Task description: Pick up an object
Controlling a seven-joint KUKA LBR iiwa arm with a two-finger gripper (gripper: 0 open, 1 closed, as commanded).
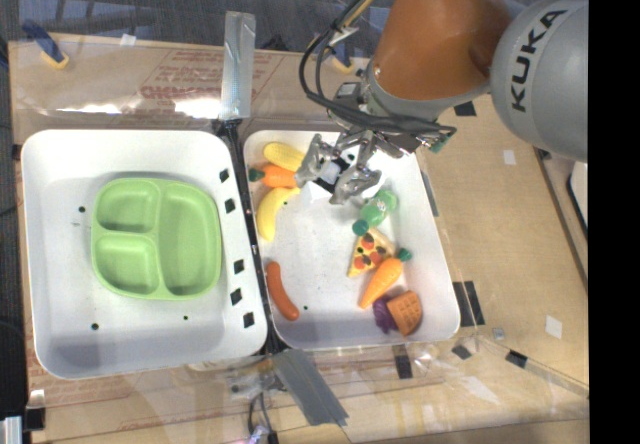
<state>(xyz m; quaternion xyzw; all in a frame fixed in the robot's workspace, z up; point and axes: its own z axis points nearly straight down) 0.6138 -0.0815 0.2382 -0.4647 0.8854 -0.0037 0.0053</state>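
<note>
My gripper hangs over the back of the right bin, its two metal fingers spread apart and open with nothing between them. Just left of it lie a yellow toy, a small orange carrot and a yellow banana. A green toy sits right below the gripper's right finger. Further forward are a pizza slice, a bigger carrot, an orange and purple piece and a red sausage.
The left bin holds a green divided plate. A black taped ridge separates the two bins. The arm's orange band and cables loom above the right bin's back edge.
</note>
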